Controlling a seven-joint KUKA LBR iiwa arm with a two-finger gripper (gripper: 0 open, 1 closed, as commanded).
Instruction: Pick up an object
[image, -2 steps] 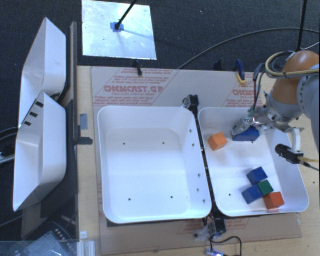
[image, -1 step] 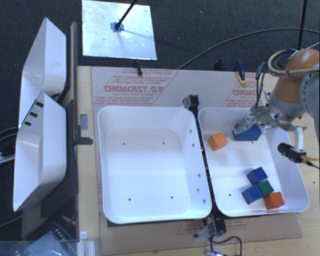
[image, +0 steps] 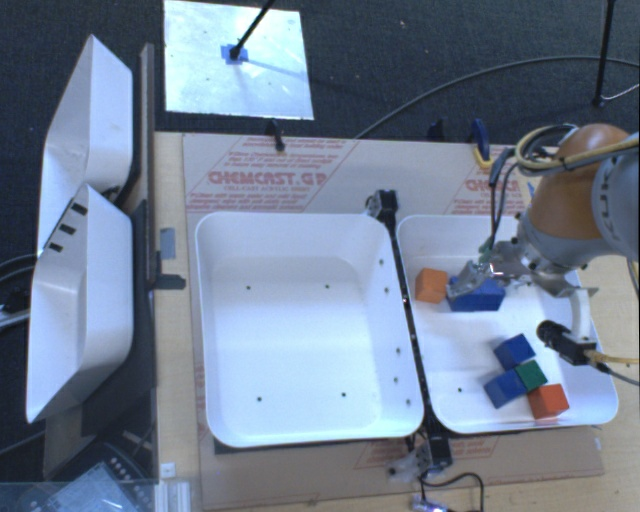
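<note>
Camera view from above, slanted down over the desk (image: 180, 300). Two shallow white bins side by side: left bin (image: 300, 250), right bin (image: 600, 400). Counting the blocks, all in the right bin: six. One orange block (image: 431, 285) near the bin's left wall, up toward the far end. Just beside it, to its right, one blue block (image: 478, 296), sitting right under the tool (image: 487, 268). Lower down, a cluster of four close together by the near right corner: a blue cube (image: 514, 351), a green cube (image: 531, 375) touching it, another blue cube (image: 503, 388) to the left of the green, and an orange-red cube (image: 548, 401) nearest the rim.

Now the arm (image: 590, 190): reaching in from the right edge, grey body with the orange band bulging above the wrist, bent down and leftward into the upper part of the right bin. Cables looping over the top of it. Tool low, tip pointing left, meeting the top of the blue block beside the orange one. Fingers too small and cluttered to read, so cannot tell how wide they stand, nor whether the block sits between them. Block looks to rest on the bin floor.
</note>
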